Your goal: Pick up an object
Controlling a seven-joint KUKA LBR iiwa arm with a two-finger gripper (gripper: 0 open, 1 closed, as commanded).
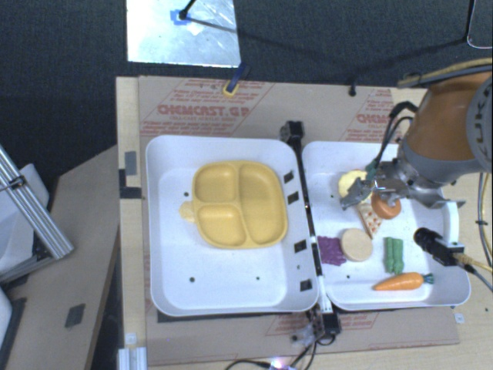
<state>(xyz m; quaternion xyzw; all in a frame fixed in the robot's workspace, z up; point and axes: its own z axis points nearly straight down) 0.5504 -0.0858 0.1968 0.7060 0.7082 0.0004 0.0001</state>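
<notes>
Gripper [376, 193] low over right bin [462, 284], amid yellow toy [350, 181], orange ball [386, 206], pizza slice [370, 222]; finger opening unclear. Carrot [400, 282] near front wall.

Light is even and fairly bright, falling from above. The two white bins [231, 299] read clean without blowing out, and shadows inside them are soft and short: a faint one hugs the yellow tray [235, 205] along its lower edge, and the arm [451, 129] throws a dim patch onto the bin right of the tray. Above the tray, a foil sheet [183, 21] shows patchy glare, the brightest spot in view. The dark floor around it stays grainy and underlit. Focus is moderate overall; small toys right of the tray look slightly soft, and the arm's upper part is blurred. Straight edges show little bending.
</notes>
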